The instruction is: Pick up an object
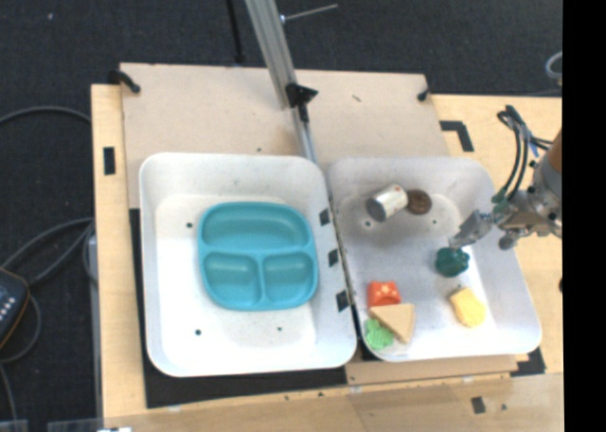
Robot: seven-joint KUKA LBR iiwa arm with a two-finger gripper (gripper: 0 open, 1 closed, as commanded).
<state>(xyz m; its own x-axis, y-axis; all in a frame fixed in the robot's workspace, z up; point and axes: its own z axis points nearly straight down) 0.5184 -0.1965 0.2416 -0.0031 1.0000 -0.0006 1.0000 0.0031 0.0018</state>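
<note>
Gripper [488,228] sat mid-right of frame, fingers apart w/ nothing between; green object [453,261] lay just below-left.

Teal divided tray [257,255], white bins [170,184], yellow block [467,307], dark green object [452,262], orange-red block [383,293]

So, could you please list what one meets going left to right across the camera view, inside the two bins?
Teal divided tray → silver cylinder → brown round piece → dark green object → gripper.

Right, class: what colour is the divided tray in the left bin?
Turquoise blue tray, seen best in the camera view from above.
</note>
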